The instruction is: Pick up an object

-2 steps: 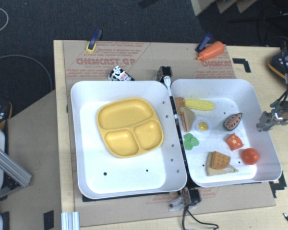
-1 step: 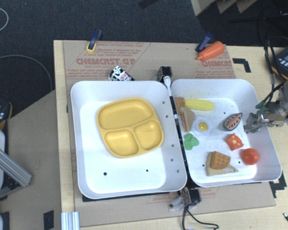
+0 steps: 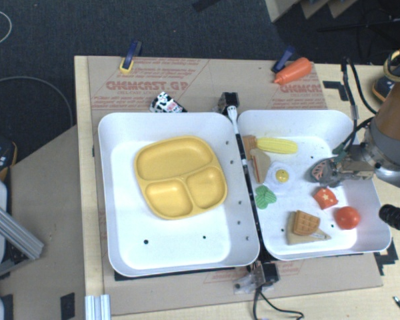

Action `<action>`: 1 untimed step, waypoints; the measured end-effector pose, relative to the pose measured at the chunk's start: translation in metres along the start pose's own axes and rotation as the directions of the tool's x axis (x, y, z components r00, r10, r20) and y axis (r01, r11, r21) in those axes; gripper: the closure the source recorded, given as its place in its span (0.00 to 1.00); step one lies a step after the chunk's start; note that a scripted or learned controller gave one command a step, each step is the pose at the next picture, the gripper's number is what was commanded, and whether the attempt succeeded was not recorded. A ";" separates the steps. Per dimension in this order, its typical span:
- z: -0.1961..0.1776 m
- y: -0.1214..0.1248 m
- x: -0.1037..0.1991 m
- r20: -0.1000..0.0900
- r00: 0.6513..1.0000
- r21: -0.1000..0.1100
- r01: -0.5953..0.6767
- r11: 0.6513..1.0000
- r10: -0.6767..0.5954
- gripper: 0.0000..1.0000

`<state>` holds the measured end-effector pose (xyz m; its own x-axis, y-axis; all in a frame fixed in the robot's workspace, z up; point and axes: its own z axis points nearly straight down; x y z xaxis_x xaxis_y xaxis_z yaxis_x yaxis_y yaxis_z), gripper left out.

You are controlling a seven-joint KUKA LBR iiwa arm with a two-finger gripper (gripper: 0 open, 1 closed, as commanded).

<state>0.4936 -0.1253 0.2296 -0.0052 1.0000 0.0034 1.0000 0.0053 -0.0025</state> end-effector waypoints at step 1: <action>-0.004 0.005 0.038 0.001 1.000 -0.003 0.000 1.000 0.000 1.00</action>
